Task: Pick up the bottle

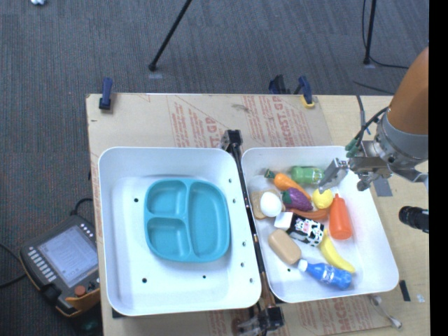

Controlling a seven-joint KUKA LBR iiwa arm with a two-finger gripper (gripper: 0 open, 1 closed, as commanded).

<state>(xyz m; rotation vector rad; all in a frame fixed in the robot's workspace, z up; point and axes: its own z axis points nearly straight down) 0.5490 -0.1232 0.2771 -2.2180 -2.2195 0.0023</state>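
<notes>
Left bin point(112, 187): holds a teal tray point(187, 219), with room to spare. Right bin point(381, 222): crowded with toy food; the blue bottle point(325, 274) lies near the front rim, beside a banana point(336, 255). Gripper point(334, 173): poised over the back half, open, empty. Step: approach. Next: travel forward, then descend.

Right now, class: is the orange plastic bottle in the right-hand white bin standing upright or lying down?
Lying down. The orange plastic bottle rests lengthwise on the floor of the right-hand white bin, cap end pointing towards the bin's far side, beside a yellow toy banana.
</notes>
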